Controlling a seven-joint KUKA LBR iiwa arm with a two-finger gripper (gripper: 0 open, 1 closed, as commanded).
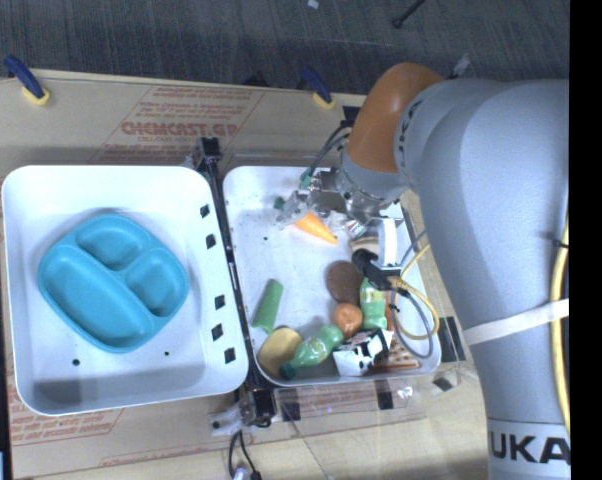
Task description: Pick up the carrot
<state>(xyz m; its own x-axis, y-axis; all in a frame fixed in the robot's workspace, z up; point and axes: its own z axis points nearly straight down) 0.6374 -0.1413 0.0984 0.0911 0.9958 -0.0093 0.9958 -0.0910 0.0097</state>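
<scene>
The small orange tapered carrot (pixel 316 229) lay in the upper part of the right white bin (pixel 243 230), touching the tip of the grey two-finger gripper (pixel 321 206). Whether the gripper grasped it, I could not tell. A blue divided plastic plate (pixel 111 280) sat in the left white bin (pixel 41 198).

A cardboard-covered bench (pixel 131 128) carries two white bins side by side: left (pixel 21 268); right (pixel 246 193)

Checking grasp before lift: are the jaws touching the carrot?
Cannot tell. In the camera view the gripper sits right over the carrot in the right bin, and the wrist hides where they would meet.
</scene>
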